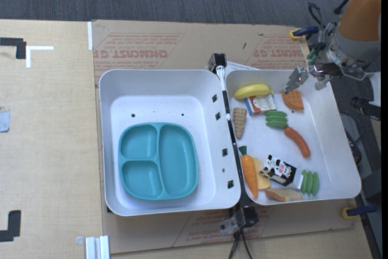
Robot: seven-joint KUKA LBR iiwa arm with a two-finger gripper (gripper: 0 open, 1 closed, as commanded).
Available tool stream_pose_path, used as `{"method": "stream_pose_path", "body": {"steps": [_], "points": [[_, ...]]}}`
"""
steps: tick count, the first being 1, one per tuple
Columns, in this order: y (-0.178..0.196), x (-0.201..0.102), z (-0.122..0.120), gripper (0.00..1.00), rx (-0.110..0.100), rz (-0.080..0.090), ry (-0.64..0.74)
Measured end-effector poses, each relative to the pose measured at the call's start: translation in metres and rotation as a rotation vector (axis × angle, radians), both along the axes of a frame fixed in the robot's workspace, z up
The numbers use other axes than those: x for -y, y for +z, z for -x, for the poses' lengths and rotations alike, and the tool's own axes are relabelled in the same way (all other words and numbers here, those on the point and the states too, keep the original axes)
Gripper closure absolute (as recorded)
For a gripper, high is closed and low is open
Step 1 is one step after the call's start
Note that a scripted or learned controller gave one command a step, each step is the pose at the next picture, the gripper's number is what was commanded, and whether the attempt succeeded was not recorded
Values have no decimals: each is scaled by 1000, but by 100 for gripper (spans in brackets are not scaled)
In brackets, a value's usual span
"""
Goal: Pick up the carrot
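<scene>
Carrot (249, 175), orange with a green top, lies lengthwise along the left wall of the right bin (337, 124), toward that bin's near-left corner, its green end pointing to the far side; just to its right sit a yellow wedge (263, 178) and a small black-and-white cow-print carton (280, 170), with a slice of bread (284, 195) and a green ridged piece (310, 182) along the near edge; further back in the same bin are a sausage (297, 141), a green pepper-like piece (276, 119), a waffle cone (240, 122) against the left wall, a banana (251, 91), a small red-and-white box (262, 104) and an orange wedge (294, 100); the gripper (295, 80) hangs over the far-right corner of that bin, just above the orange wedge, well apart from the carrot; whether its fingers are spread or pressed together cannot be told; the left bin (109, 130) holds a teal divided plate (128, 133).
</scene>
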State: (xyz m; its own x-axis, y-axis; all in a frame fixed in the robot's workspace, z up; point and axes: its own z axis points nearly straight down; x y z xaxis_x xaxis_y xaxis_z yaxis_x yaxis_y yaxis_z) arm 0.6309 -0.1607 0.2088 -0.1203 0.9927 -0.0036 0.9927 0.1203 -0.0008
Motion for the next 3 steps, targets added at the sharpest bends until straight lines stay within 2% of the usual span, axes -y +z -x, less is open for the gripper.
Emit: {"method": "stream_pose_path", "body": {"steps": [1,2,3], "points": [[-100,21,-6,0,0,-1,52],[-115,50,-31,0,-5,-22,-68],[-117,56,-28,0,-12,-16,240]]}}
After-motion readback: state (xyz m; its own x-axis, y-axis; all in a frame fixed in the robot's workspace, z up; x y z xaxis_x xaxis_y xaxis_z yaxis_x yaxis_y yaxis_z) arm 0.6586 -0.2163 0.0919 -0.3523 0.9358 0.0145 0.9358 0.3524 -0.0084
